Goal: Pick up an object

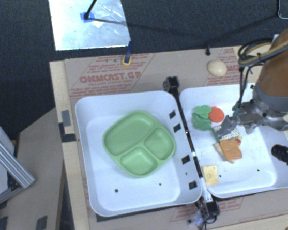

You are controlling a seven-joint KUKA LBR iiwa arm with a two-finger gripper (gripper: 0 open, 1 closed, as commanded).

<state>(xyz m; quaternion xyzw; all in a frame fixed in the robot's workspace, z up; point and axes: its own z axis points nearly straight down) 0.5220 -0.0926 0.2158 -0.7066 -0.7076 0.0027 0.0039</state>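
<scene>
Grey arm (278, 103) with a broad orange band (284, 71), dark looped cables (251, 51), small metallic hand (228, 125).

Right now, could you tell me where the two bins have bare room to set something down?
Left bin: bare floor along the front and left walls, around the green plate. Right bin: bare front floor right of the yellow square. Crowded: its middle, where the gripper sits among the green piece, red disc and orange piece.

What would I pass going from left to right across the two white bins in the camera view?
First the green divided plate in the left bin → yellow square → orange piece in the right bin. The green piece and red piece overlap these sideways, so they're left out.
</scene>
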